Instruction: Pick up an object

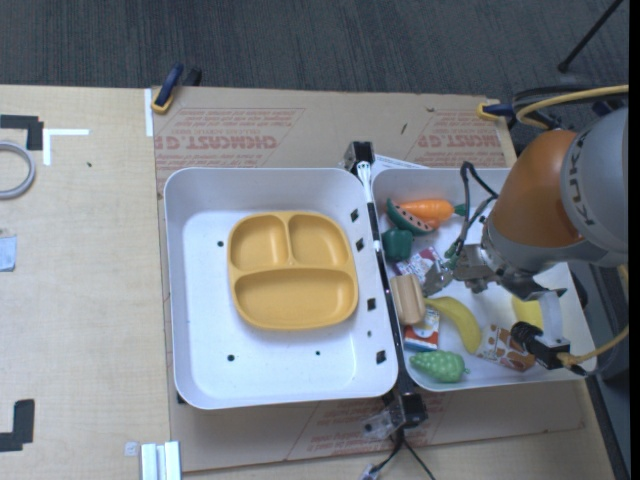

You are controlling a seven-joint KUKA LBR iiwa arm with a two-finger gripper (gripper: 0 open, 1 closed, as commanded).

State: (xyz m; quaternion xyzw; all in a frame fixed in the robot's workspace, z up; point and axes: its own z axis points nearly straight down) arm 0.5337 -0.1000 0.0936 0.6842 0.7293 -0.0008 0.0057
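End effector (440,276), grip state I cannot tell, hangs in the right bin (570,313) just above the banana (458,320). I would descend squarely over the banana's middle, clear of the wooden block (407,298) beside it.

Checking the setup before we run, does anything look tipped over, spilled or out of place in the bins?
Nothing stands out. The yellow tray lies flat in the left bin; the toy food is a loose jumble in the right bin.
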